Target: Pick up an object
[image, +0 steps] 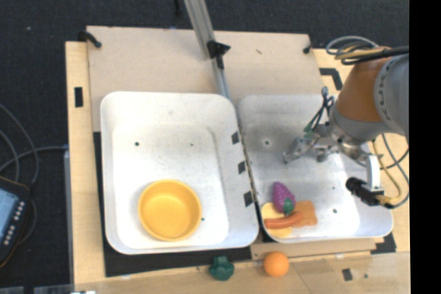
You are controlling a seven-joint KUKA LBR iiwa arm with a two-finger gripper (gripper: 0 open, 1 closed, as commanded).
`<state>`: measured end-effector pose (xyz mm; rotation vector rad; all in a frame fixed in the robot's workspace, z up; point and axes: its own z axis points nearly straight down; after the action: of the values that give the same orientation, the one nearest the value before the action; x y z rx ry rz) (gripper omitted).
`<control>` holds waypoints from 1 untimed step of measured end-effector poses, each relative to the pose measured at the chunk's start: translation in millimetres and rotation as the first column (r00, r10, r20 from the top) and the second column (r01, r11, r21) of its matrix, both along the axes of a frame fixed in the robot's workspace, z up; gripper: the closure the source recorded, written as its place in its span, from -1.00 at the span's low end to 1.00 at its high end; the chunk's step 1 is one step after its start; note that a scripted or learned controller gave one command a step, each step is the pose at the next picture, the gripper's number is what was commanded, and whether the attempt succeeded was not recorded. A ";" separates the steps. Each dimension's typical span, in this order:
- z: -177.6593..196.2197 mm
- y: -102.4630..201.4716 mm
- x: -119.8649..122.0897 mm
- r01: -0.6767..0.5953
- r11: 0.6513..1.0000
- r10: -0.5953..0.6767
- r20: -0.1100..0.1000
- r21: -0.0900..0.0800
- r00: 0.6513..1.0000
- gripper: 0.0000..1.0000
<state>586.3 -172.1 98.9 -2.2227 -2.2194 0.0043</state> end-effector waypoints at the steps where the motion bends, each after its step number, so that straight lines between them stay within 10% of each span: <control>1: 13.5 -1.0 1.7 0.004 1.000 -0.004 0.007 -0.001 1.000 1.00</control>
<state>588.0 -173.1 112.4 -2.2310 -2.2189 -0.0030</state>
